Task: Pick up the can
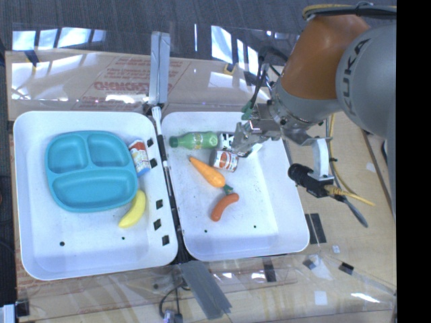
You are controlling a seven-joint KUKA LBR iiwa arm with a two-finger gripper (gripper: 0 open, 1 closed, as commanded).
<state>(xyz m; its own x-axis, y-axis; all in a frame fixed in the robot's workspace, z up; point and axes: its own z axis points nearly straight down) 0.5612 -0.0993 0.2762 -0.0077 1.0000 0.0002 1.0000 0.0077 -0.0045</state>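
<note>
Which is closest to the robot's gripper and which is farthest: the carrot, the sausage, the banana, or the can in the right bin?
Measured from the gripper in the camera view:
1. Can in the right bin, just below the gripper.
2. Carrot, a little further left and down.
3. Sausage, lower in the right bin.
4. Banana, over in the left bin, beside the blue plate.

The small metal can with a red-and-white label (226,161) lies tipped on its side in the right white bin (266,231), in its upper middle. It rests just right of the orange carrot's (207,172) upper end and below the green bottle (195,140).
</note>
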